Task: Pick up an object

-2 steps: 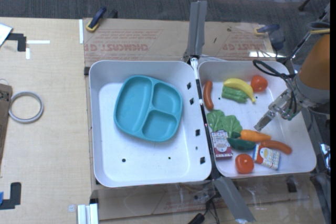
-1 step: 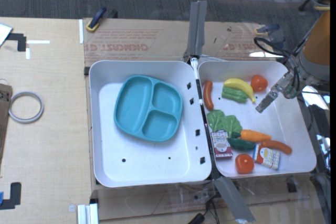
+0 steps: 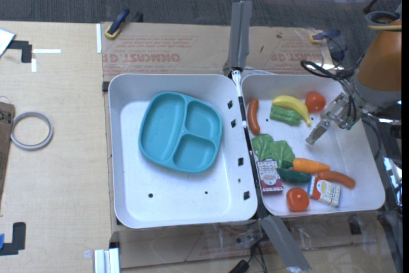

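Note:
The right bin (image 3: 370, 156) holds several toy foods: a yellow banana (image 3: 291, 103), a green pepper (image 3: 284, 116), a red tomato (image 3: 314, 101), a red sausage (image 3: 254, 116), a lettuce leaf (image 3: 273, 150), a carrot (image 3: 311, 165), a dark cucumber (image 3: 293, 175), an orange sausage (image 3: 337, 178), a second tomato (image 3: 297, 199), a red carton (image 3: 270, 176) and a small white carton (image 3: 326, 192). My gripper (image 3: 315, 135) hangs over the bin's bare middle, slanting down to the left. It is below the first tomato and right of the pepper, and I see nothing in it.
The left bin (image 3: 128, 156) bears a blue divided plate (image 3: 181, 132). A grey post (image 3: 239, 35) stands behind the wall between the bins. A tape roll (image 3: 29, 130) lies on the bench at far left. Cables (image 3: 323, 67) trail near the arm.

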### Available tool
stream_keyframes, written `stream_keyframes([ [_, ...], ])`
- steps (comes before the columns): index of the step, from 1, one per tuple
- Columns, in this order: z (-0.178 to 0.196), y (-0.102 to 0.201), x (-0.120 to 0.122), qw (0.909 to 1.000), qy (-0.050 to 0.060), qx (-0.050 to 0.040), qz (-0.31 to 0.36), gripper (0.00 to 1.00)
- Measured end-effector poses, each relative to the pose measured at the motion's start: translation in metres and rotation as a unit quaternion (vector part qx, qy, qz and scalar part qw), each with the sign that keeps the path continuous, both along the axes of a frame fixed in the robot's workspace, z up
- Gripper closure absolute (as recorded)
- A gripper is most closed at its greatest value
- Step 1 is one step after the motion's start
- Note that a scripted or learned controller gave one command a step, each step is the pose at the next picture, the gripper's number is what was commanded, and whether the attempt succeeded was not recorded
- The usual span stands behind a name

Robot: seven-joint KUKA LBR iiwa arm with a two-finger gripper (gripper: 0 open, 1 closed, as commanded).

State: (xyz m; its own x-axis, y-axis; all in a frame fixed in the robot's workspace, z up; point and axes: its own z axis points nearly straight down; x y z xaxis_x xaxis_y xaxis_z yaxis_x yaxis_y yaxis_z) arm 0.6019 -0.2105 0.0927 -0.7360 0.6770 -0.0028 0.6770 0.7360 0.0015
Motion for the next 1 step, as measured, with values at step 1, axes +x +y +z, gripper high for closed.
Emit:
stream_keyframes([
  [1, 0.0778, 0.0071, 0.0157, 0.9983, -0.001, -0.0009, 0.059, 0.0],
])
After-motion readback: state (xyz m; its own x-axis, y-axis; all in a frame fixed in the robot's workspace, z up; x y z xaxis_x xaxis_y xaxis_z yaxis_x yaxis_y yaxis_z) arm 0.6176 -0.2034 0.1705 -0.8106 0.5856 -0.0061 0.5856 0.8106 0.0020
